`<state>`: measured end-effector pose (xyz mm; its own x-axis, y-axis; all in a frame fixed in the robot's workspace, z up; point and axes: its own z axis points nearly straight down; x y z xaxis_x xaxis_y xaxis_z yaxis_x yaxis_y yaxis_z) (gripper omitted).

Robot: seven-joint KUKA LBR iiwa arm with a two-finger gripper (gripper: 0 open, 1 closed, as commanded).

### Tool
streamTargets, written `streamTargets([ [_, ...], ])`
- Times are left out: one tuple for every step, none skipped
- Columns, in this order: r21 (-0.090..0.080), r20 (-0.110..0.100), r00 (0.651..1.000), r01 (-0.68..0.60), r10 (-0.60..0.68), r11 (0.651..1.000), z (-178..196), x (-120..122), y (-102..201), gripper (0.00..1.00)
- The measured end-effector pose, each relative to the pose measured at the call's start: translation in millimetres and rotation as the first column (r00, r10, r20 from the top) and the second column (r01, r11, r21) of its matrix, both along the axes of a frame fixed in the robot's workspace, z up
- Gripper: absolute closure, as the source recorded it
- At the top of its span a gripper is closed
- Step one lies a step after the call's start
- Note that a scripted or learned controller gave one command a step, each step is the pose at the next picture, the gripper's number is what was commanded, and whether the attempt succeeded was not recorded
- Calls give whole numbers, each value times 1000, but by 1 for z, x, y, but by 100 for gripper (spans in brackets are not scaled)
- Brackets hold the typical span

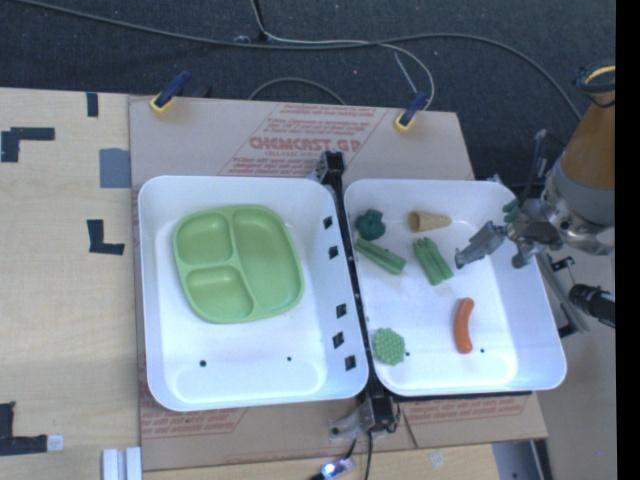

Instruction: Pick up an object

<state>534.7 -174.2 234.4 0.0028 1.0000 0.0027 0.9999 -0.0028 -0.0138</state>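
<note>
The right bin [520, 368] holds several toy foods: an orange sausage [463, 325], a green ridged piece [433, 261], a long green piece [380, 257], a dark green broccoli-like piece [370, 224], a tan cone [428, 221] and a light green round piece [388, 346]. My gripper [500, 247] hangs over the bin's right side, above and right of the sausage. Its fingers are spread apart and nothing sits between them.
The left bin [160, 348] holds a green divided plate [238, 262]. A black divider [345, 268] runs between the bins. Cables lie on the dark floor behind, and two clamps [170, 90] hold the cardboard sheet at its back edge.
</note>
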Motion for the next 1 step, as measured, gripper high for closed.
streamTargets([
  [-3, 12, 1000, -4, 4, 1000, 7, 3, 0, 0],
])
